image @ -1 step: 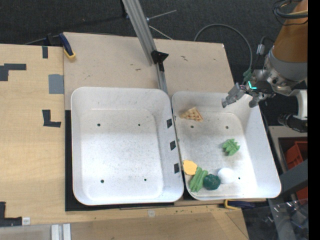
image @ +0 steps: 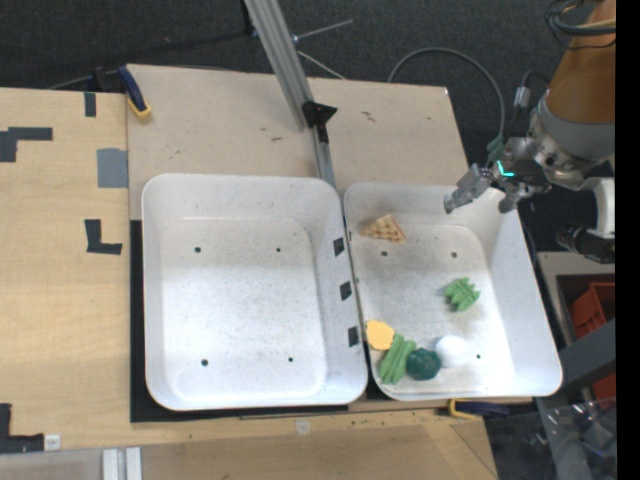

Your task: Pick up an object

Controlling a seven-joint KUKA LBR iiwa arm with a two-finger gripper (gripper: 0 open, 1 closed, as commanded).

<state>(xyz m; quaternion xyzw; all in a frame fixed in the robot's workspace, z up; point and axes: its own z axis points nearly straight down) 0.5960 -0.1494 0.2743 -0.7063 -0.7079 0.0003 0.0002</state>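
Observation:
My gripper hangs over the far right corner of the right bin, open, with nothing between its fingers. In that bin lie a tan waffle-like wedge near the far left, and a light green leafy piece at mid right. Clustered at the near edge are a yellow piece, a long green pod, a dark green round thing and a white egg-shaped thing. The wedge is the nearest to the gripper, off to its left and a little nearer to the camera.
The left bin stands beside the right one, with black clips along the shared rim. A slanted metal pole comes down to the bins' far junction. A thin cable loops on the bench behind.

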